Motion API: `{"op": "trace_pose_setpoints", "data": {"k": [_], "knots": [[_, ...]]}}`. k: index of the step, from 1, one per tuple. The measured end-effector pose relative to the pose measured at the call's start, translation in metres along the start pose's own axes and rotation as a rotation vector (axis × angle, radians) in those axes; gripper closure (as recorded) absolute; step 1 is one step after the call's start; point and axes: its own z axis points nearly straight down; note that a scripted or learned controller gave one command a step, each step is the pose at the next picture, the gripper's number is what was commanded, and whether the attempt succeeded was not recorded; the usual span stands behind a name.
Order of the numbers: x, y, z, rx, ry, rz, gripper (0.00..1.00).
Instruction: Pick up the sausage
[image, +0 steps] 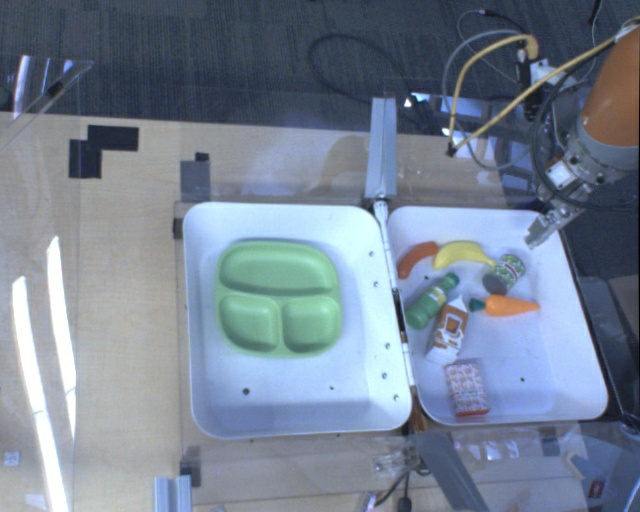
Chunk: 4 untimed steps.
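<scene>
The sausage is a short orange-red piece lying at the upper left of the right bin, just left of a yellow banana. My gripper hangs over the bin's upper right corner, well to the right of the sausage and apart from it. Its tip points down and to the left, towards a small green can. Nothing is seen in its grasp.
The right bin also holds a green bottle, a carrot, a small carton and a red-and-white box. A green divided plate sits in the left bin. Yellow cables loop behind the arm.
</scene>
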Motion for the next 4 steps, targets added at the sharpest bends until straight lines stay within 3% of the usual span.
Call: {"op": "trace_pose_setpoints", "data": {"k": [2,3,4], "knots": [[-0.020,-0.010,0.022,0.007,0.009,-0.857,1.00],[-0.070,0.014,0.039,0.007,0.005,-0.858,1.00],[-0.020,0.009,-0.013,0.016,0.015,-0.937,1.00]]}}
